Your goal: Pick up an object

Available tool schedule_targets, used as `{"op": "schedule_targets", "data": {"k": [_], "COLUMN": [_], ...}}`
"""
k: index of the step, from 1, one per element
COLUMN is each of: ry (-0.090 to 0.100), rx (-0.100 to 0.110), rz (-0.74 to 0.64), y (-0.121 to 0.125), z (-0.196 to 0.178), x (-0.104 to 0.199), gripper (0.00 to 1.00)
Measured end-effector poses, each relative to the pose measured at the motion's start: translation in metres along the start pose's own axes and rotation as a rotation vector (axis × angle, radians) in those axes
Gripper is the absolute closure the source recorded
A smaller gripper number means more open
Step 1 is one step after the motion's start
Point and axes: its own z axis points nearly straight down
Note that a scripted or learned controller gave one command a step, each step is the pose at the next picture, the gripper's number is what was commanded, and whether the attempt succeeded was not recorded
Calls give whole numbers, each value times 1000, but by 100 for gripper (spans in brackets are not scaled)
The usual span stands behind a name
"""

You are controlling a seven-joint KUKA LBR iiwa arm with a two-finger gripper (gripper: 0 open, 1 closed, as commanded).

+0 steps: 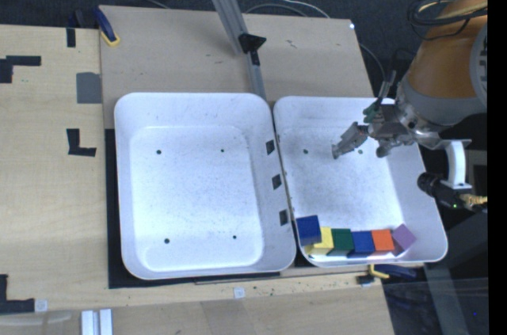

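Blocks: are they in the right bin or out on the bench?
In. The blocks lie in a row along the right bin's near wall, inside its rim.

Here's the desk (182, 48), a pale wood-grain top under a slanted view, and sitting directly on it are 2 shallow white bins side by side, the left bin (127, 167) and the right bin (317, 108), their inner walls touching along the middle with a dark mat (111, 207) peeking out along the left bin's left and lower edges. Over on the far left, black tape marks (75, 142) and a grey patch (89, 86) dot the surface, a blue-and-yellow clamp (107, 28) grips the back-left corner, and another clamp (390, 272) sits at the front edge just below the right bin.
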Motion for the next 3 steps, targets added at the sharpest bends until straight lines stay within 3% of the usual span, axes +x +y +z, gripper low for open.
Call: {"op": "schedule_targets", "data": {"k": [1,2,3], "ry": [3,-4,2], "rx": [5,-2,-12], "rz": [-6,9,-10], "y": [0,-19,82], "z": [49,21,-93], "x": [112,-4,111], "gripper": [0,0,0]}}
